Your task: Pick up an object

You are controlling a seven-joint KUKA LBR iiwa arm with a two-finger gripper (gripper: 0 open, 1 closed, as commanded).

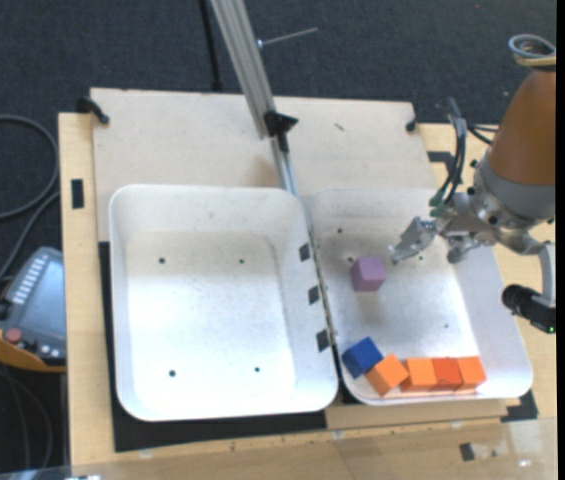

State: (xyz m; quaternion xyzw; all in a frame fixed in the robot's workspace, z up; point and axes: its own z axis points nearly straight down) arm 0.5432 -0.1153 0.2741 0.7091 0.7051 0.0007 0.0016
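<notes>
From above we see a table [192,138] carrying two white bins. The left bin [212,303] comes first. In the right bin [482,308] sits a purple cube [368,273], with a blue block [362,355] and orange blocks [429,372] along the near wall. The jaws [432,240] (slightly parted, gripping nothing) hover just right of the purple cube.

The arm [525,138] is cut off by the right edge above its orange band. Whether the fingers of the gripper [432,243] are parted cannot be told. The pendant [34,308] is partly cut by the left edge.
</notes>
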